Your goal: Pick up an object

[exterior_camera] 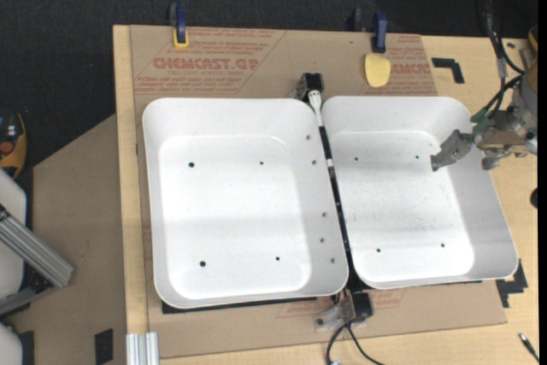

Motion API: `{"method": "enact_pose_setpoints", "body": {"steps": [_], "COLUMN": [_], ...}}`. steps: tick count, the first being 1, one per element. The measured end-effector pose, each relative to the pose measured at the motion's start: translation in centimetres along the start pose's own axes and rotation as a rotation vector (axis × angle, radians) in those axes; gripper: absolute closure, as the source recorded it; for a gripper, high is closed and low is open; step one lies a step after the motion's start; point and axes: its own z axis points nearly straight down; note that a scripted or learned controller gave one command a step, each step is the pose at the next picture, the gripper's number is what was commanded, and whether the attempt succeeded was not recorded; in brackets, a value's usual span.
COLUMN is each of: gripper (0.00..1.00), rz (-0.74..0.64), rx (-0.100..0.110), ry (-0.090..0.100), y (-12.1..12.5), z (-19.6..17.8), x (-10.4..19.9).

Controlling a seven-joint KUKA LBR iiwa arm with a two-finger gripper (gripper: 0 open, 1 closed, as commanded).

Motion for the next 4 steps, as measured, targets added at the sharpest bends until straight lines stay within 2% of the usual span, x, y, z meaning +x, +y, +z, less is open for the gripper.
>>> {"method": "enact_pose_setpoints", "body": {"steps": [1, 2, 3, 4], "gripper": [1.00, 1.00, 1.00, 1.00], "rz": [-0.001, -0.005, -0.004, -0.002], "rx": [-0.003, -0.022, 0.010, -0.009], "ry": [-0.001, -0.005, 0.003, -0.002], "y": [0.1, 2.7, 6.8, 5.3], "z": [-1.1, -17.1, -5.4, -11.4], "x": [0.0, 2.3, 4.9, 5.4]}}
